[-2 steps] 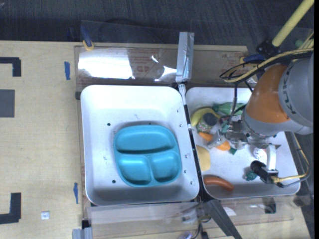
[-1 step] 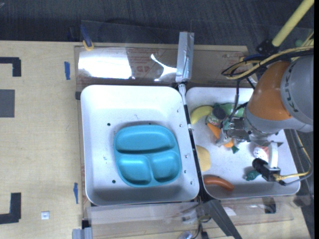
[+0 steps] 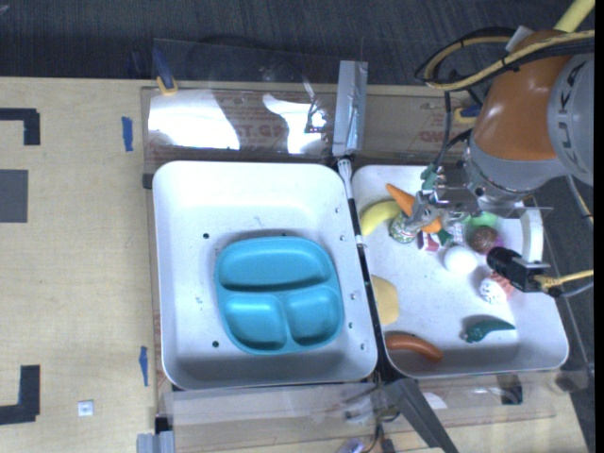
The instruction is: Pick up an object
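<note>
The gripper (image 3: 422, 217) is hanging low over the right bin (image 3: 538, 347), at its 11 o'clock corner, among a yellow banana (image 3: 377, 217), an orange carrot (image 3: 400, 197) and small mixed pieces; whether its fingers are spread or pinching, I cannot tell. A blue divided tray (image 3: 278, 291) is lying in the left bin (image 3: 179, 253). A teal item (image 3: 487, 328) is sitting at the right bin's 5 o'clock.
</note>
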Available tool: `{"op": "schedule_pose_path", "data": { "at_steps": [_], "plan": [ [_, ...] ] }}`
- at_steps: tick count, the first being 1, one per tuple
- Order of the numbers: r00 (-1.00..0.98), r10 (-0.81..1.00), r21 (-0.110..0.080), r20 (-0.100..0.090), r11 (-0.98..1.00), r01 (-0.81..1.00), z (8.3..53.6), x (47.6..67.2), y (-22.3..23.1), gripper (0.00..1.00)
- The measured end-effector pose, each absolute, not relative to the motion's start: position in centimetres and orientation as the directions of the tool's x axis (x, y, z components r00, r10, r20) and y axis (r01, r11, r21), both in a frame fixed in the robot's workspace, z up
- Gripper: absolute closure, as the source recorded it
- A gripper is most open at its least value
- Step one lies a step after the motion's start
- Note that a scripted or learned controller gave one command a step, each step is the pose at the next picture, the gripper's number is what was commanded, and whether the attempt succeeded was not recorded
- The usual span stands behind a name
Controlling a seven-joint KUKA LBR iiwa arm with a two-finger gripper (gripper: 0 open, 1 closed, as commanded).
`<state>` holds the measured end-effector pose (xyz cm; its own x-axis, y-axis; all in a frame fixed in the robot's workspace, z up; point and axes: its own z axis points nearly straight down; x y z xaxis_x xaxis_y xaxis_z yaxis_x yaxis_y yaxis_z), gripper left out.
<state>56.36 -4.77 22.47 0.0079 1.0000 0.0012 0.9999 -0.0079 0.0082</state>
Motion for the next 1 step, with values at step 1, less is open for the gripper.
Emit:
{"op": "schedule_pose_path", "data": {
  "at_steps": [1],
  "plan": [
    [-0.112,0.994,0.002,-0.002,0.112,0.994,20.19,58.77,-9.13,1.00]
  ]
}}
